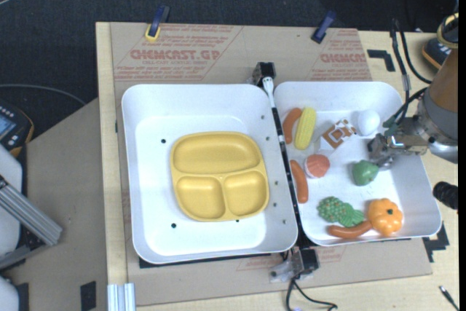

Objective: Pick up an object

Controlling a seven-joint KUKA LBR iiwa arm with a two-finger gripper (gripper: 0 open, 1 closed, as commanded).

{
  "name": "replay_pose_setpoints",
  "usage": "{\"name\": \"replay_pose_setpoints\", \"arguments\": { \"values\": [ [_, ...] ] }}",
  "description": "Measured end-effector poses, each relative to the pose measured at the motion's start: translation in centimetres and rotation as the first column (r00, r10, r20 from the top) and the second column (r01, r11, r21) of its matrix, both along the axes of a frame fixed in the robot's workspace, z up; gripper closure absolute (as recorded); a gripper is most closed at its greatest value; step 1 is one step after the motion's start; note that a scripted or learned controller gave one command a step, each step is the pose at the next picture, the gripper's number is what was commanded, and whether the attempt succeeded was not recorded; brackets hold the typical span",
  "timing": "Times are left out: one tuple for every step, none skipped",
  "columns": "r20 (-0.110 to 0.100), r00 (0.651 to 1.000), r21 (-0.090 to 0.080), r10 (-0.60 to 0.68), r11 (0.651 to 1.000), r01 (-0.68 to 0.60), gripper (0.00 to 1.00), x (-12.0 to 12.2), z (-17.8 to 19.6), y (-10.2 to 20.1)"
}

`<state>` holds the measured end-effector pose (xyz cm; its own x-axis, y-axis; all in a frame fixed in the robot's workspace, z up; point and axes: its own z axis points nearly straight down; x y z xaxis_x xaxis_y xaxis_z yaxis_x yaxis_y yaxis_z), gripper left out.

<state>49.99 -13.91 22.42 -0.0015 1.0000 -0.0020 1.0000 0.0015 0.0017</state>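
The right bin holds several toy foods: a yellow corn cob, an orange carrot, a brown-and-white block, a white ball, a pink round piece, a sausage, a green pepper, a green broccoli, a red chili and an orange pumpkin. My gripper reaches in from the right, low over the bin, just above the green pepper and below the white ball. Nothing shows between its fingers.
The left bin holds a yellow divided tray. A black divider with clips runs between the bins. Blue clamps hold the cardboard base at the back. Cables trail at the right.
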Motion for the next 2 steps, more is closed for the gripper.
{"name": "replay_pose_setpoints", "arguments": {
  "values": [
    [0.0, 1.0, 0.002, 0.006, 1.0, -0.006, 1.0, 4.4, -0.3, 4.6],
    [-0.001, 1.0, 0.002, 0.005, 1.0, -0.005, 1.0, 7.8, -1.4, 8.7]
  ]
}}
